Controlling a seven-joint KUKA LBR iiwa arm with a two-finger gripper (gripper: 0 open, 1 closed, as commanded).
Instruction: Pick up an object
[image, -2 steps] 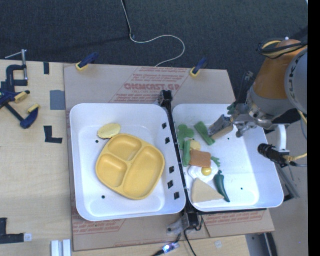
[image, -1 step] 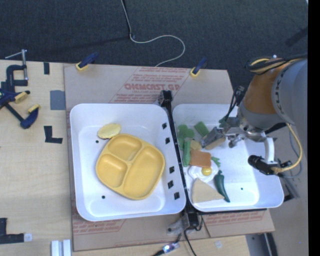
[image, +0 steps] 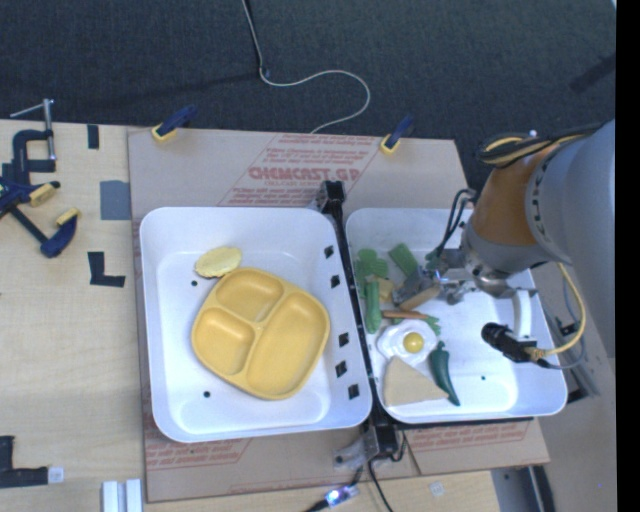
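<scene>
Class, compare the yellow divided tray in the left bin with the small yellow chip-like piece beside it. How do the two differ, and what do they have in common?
Size: the yellow divided tray is far larger than the small yellow piece.
Shape: the tray is a rounded square split into three compartments; the piece is a plain oval with no divisions.
Place: the tray fills the bin's middle; the piece lies by the tray's upper left corner.
Shared: both are yellow and lie in the left bin.
</scene>
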